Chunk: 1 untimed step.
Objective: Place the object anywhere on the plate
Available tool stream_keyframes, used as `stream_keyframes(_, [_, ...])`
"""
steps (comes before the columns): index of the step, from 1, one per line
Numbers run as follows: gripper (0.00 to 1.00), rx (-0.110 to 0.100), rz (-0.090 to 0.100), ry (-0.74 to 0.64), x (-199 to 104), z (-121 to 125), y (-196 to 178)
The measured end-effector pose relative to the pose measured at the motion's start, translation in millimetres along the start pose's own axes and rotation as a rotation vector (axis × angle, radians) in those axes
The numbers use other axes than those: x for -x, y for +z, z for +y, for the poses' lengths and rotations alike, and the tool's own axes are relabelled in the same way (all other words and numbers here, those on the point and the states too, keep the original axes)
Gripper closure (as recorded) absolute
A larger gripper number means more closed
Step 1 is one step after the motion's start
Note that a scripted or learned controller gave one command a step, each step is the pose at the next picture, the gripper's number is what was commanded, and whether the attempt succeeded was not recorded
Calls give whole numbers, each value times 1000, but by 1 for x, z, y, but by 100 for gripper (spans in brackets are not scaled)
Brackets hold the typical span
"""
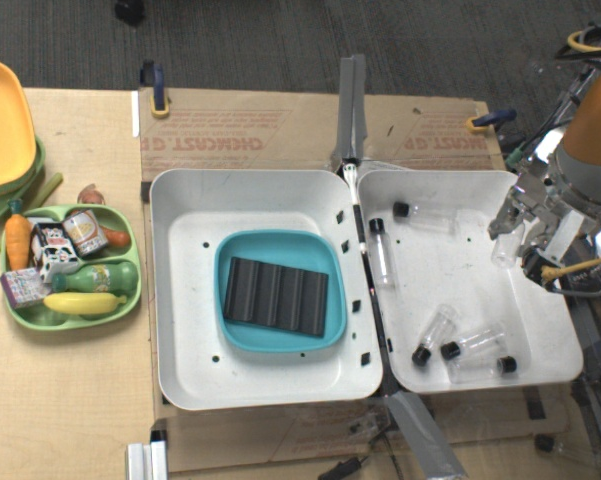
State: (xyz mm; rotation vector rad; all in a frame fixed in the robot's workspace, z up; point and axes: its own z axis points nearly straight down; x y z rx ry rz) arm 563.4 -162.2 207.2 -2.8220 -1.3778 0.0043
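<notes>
Camera view: gripper (513, 230) over right bin (540, 368), near its right wall; jaw state cannot tell. Dark ridged object (277, 294) lies flat on teal plate (235, 340) in left bin (180, 368). Clear vials (460, 346) scattered in right bin.

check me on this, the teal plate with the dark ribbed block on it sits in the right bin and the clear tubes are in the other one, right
Not quite: the camera view shows the teal plate, with the dark ribbed block on it, in the left bin. The clear tubes lie in the right bin.
</notes>
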Motion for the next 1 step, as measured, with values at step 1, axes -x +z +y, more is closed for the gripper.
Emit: stream_keyframes(1, [0, 0, 0, 0, 0, 0, 0])
